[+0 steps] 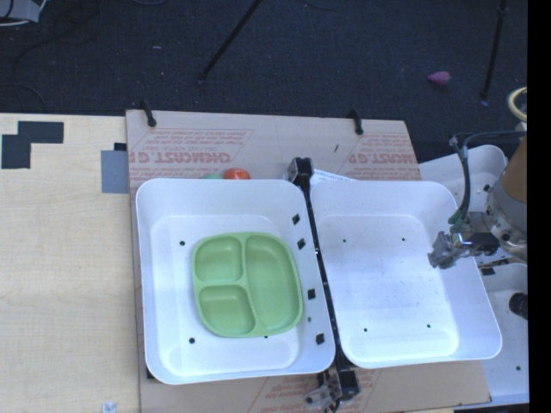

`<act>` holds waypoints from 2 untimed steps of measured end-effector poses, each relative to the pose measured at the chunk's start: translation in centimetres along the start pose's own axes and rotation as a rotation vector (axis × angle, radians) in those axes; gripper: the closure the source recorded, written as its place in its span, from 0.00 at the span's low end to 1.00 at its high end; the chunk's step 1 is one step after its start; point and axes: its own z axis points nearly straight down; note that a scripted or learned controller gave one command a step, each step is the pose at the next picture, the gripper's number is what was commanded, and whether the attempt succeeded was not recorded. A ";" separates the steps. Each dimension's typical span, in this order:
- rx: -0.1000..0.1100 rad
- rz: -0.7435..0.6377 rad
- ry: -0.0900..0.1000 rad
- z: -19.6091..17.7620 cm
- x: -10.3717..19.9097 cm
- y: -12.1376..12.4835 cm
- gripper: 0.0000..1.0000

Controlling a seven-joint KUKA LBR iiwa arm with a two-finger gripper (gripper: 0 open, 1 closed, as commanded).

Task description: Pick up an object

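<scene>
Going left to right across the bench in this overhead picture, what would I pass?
Pale wooden bench top → left white bin → green divided plate inside it → black clips along the divide → right white bin → the robot's hand at that bin's right rim.

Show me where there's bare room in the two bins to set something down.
The right bin offers the most bare floor, from the black divider across to the gripper at its right wall. The left bin is crowded: the green plate fills its middle, leaving narrow strips along the walls.
</scene>
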 end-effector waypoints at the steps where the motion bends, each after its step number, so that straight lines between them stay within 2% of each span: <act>1: 0.001 0.000 0.000 0.7 4.5 1.7 1.00; 2: -0.001 -0.001 0.000 1.0 9.9 3.5 1.00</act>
